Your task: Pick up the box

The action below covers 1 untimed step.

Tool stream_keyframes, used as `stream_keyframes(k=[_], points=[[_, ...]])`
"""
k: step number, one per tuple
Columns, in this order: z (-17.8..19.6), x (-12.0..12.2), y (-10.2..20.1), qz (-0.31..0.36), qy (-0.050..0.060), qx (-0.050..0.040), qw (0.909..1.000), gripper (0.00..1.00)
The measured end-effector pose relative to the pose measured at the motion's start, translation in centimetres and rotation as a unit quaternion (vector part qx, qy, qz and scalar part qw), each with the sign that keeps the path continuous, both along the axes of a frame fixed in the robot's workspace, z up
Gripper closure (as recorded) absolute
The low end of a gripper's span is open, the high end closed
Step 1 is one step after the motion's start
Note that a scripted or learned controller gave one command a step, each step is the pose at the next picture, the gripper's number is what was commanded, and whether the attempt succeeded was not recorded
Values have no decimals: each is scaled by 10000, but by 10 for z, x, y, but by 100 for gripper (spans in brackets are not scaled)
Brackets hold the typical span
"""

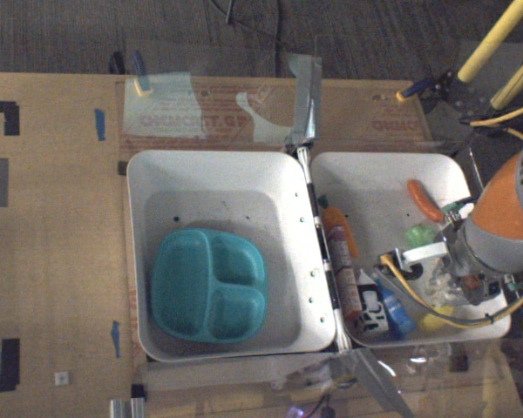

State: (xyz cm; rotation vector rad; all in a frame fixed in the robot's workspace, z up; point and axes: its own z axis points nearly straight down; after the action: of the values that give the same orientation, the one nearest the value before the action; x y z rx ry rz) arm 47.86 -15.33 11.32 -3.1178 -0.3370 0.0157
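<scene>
Clutter lay across the right bin [366, 168], and the gripper [438, 279] hung low over that bin's right half, below the arm's grey wrist and orange band [508, 200]. Whether the gripper was open or closed could not be made out, since cables and pale glare covered its tip. Nothing could be seen caught in it.

The box [343, 275], long, narrow and dark red, lay flat along the left wall of the right bin, running from mid-bin toward the near edge. It sat well apart from the gripper, off to that tool's left, with other things between them. An orange bottle [336, 223] lay just beyond the box's far end against the same wall. A black-and-white carton [376, 313] and a blue object [398, 314] rested just beside the box's near end. An orange carrot-shaped piece [424, 200] lay farther back, near a green item [418, 233]. A teal divided plate [208, 286] sat in the left bin [157, 181].
</scene>
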Motion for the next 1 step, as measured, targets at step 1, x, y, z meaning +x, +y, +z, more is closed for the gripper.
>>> stream_keyframes(k=[1], points=[[-26, 1, 54, -93, -63, -42, 9999, 100]])
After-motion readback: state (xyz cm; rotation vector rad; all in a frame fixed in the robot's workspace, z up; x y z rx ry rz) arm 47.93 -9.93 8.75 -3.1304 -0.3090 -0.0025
